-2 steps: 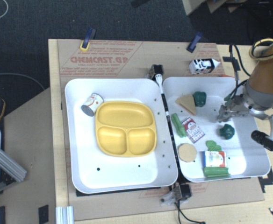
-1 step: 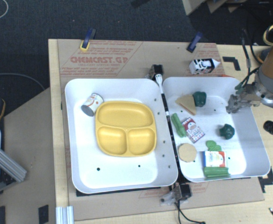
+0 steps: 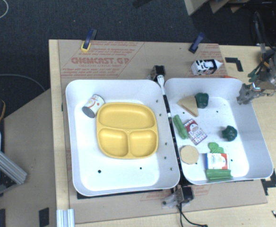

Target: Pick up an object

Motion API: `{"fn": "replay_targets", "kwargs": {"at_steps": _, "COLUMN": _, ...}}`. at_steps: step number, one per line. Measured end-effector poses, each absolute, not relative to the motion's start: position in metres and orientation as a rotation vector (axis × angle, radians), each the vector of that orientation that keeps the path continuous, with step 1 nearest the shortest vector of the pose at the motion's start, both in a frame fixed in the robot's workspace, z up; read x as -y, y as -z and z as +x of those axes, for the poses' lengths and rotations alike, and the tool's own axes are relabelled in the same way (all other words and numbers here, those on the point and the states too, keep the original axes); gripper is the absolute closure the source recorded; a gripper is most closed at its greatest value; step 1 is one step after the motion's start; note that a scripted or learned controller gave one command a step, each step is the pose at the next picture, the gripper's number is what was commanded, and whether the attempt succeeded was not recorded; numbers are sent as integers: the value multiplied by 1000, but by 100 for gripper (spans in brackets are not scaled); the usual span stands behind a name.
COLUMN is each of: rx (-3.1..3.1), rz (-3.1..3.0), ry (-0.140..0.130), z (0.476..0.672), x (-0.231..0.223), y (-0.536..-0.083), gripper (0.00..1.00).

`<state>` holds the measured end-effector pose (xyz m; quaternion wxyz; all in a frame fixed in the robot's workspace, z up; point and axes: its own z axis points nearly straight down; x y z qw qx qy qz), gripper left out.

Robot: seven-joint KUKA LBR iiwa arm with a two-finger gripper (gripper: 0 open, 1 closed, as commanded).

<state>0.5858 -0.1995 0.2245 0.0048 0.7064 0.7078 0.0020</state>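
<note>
Yellow tray (image 3: 127, 135) and can (image 3: 93, 105) lie in left bin (image 3: 81, 169).

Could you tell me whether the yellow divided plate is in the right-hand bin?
No, the yellow divided plate lies in the left bin, beside a small can.

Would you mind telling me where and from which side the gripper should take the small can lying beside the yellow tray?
Probably across the small can's round body, from above: it lies on its side, and the divided yellow tray crowds its lower right.
</note>
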Motion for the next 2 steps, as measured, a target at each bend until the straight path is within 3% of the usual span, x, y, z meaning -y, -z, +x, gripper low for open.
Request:
{"fn": "replay_targets", "kwargs": {"at_steps": 1, "rx": -2220, "rz": 2217, "ry": -2, "z": 587, "x": 200, "y": -225, "gripper": 100}}
{"fn": "replay_targets", "kwargs": {"at_steps": 2, "rx": -2230, "rz": 2220, "ry": 1, "z": 569, "x": 148, "y": -215, "gripper": 100}}
